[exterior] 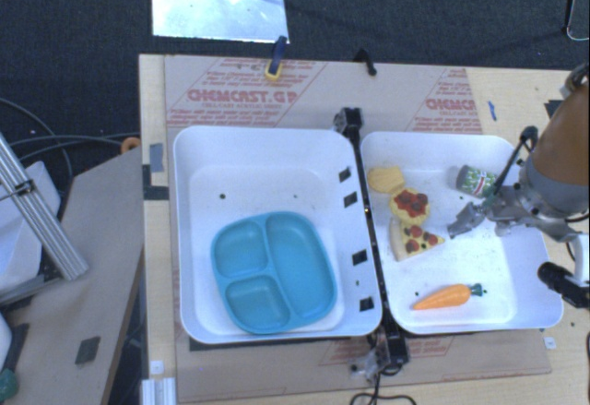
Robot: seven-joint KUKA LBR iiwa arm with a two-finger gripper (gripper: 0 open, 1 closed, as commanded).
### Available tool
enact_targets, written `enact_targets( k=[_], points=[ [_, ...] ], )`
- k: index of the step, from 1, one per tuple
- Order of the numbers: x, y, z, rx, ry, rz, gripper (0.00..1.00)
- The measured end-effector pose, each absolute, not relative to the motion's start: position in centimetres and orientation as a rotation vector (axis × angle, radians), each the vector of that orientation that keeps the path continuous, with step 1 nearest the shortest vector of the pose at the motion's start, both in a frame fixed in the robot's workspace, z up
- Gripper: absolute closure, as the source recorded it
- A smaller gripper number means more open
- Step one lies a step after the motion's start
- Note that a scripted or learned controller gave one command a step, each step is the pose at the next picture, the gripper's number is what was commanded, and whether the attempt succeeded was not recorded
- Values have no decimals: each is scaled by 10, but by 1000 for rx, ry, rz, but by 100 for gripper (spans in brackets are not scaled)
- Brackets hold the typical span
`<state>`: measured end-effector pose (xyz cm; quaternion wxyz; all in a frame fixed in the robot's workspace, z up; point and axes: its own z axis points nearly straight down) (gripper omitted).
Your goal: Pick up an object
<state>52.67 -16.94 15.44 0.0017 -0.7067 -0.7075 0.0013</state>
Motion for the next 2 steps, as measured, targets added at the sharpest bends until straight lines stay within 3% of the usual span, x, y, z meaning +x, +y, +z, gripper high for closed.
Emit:
enact_targets(
  k=[1,2],
  points=[
    [580,-208,120,-2221,-2227,-1,0],
    [623,-179,108,-2215,-2233,-6,0]
  ],
)
